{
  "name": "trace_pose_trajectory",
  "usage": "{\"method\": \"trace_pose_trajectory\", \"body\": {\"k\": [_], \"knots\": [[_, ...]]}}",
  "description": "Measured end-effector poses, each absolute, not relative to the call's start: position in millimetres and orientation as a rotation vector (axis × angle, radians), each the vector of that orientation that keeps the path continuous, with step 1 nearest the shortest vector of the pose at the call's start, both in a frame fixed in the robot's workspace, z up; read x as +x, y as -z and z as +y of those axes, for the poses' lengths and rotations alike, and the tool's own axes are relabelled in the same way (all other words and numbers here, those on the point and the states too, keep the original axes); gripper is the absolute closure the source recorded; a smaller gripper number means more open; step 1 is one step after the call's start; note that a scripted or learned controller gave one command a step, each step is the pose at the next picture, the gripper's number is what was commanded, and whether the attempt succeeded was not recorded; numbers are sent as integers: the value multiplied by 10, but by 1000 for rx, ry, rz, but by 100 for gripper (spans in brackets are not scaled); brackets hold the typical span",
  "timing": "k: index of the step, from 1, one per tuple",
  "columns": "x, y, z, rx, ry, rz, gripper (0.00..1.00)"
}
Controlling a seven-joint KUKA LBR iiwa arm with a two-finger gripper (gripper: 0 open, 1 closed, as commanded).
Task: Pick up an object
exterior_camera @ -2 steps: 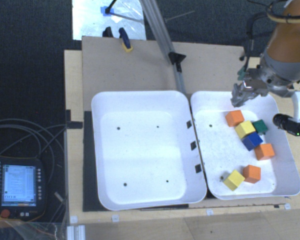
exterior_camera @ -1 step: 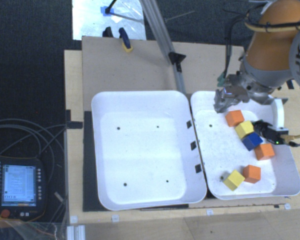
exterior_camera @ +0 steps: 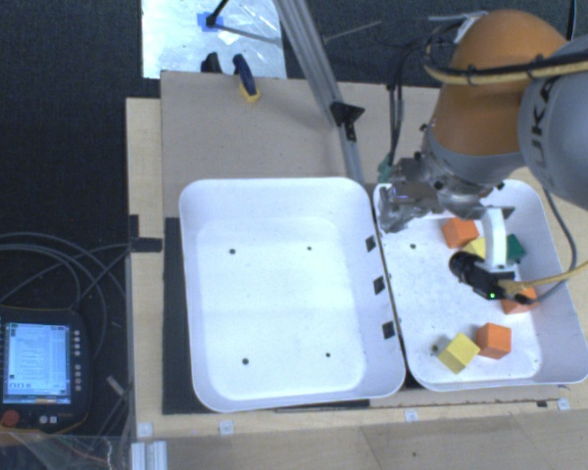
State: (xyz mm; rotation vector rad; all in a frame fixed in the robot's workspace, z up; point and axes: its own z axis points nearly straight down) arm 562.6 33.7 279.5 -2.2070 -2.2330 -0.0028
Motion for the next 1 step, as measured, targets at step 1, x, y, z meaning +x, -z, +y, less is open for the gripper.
{"method": "trace_pose_trajectory", "body": {"k": [1], "knots": [[5573,-2576,777,-2209,0,-2231,100]]}}
